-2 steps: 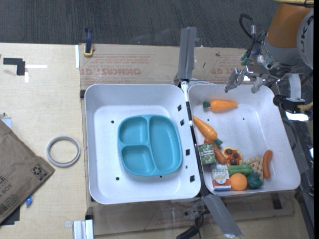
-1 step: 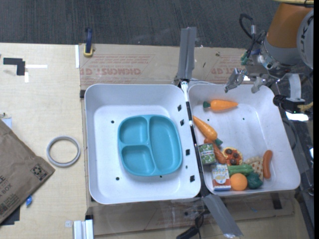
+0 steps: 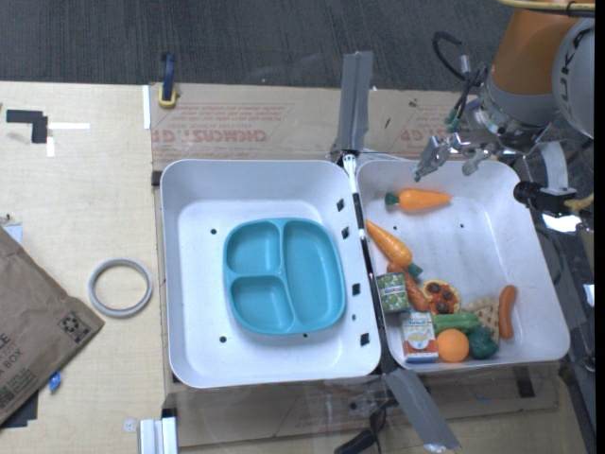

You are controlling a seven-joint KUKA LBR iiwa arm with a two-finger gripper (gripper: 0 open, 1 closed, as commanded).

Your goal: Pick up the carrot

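Observation:
Two orange carrots lie in the right bin (image 3: 529, 244). One carrot (image 3: 423, 199) rests near the bin's far edge, lying sideways with its green end to the left. A second carrot (image 3: 389, 244) lies slanted along the bin's left wall. My gripper (image 3: 451, 157) hangs over the far rim of the right bin, just above and right of the far carrot, with its fingers spread apart and nothing between them.
The left bin (image 3: 189, 253) holds a teal divided plate (image 3: 284, 275). Toy food crowds the right bin's near end: a juice box (image 3: 419, 337), an orange (image 3: 454, 345), a sausage (image 3: 508, 310), a pizza slice (image 3: 439, 296). A tape ring (image 3: 120, 286) lies on the bench at left.

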